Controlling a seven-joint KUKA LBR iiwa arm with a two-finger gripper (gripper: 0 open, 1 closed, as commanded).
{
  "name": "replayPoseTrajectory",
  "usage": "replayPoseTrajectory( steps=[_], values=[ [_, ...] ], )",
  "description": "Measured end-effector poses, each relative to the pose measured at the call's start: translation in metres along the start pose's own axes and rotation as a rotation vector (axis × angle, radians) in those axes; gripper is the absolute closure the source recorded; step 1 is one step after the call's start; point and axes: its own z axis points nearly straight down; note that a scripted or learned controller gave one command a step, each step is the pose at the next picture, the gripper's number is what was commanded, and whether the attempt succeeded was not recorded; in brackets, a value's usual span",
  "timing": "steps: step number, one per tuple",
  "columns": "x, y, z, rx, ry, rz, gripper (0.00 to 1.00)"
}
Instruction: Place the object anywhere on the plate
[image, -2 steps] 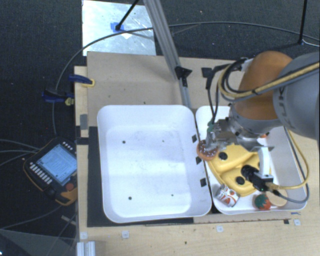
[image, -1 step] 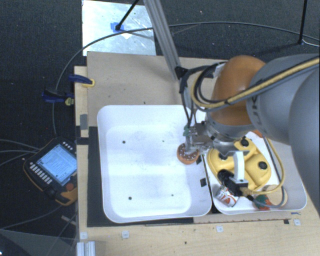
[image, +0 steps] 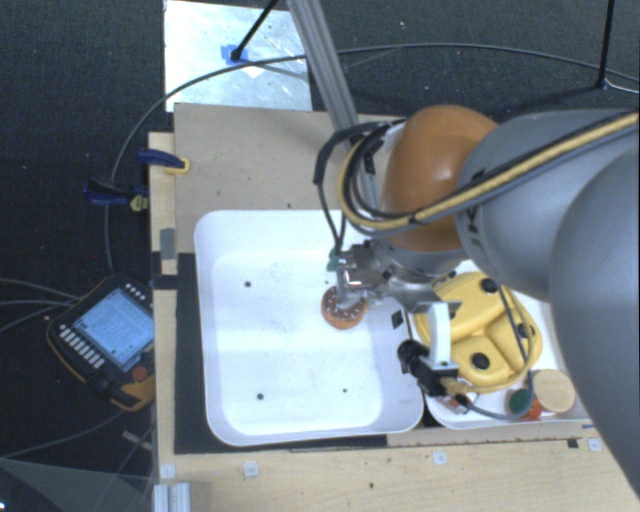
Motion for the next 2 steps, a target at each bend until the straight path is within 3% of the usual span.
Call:
replayPoseTrajectory(
  steps=[1, 2],
  values=[
    [0.0153, -0.0052, 0.0186, 0.003, -0.002, 0.004, 1.00],
    [0.0150, -0.0050, 0.0179, 0.002, -0.002, 0.005, 0.00]
  ],
)
